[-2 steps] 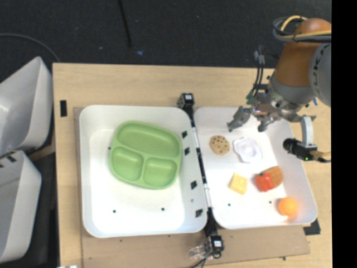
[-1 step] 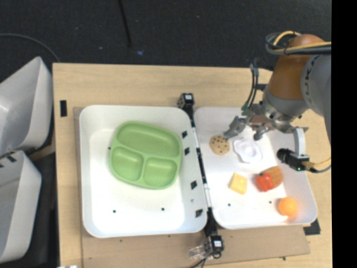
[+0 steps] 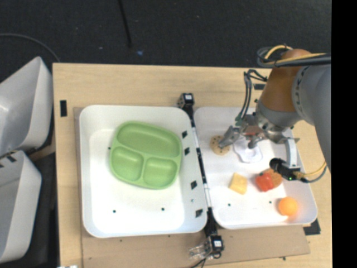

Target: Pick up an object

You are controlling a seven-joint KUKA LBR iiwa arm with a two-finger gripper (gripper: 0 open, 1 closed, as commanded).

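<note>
My gripper (image 3: 241, 140) hangs low over the back of the right bin (image 3: 223, 216), open, with its two fingers spread apart and nothing between them. Its left finger (image 3: 227, 137) ends right beside a small round brown cookie (image 3: 218, 146). A pale whitish object (image 3: 249, 154) lies just under and in front of the fingers. Nearer the front of this bin are a yellow cheese wedge (image 3: 239, 183), a red object (image 3: 268, 181) and an orange ball (image 3: 288, 206).
The left bin (image 3: 97, 216) holds a green divided plate (image 3: 146, 155). A ridge with black clips (image 3: 196, 166) separates the bins. The arm's grey body and orange band (image 3: 284, 91) loom over the right bin's back right corner.
</note>
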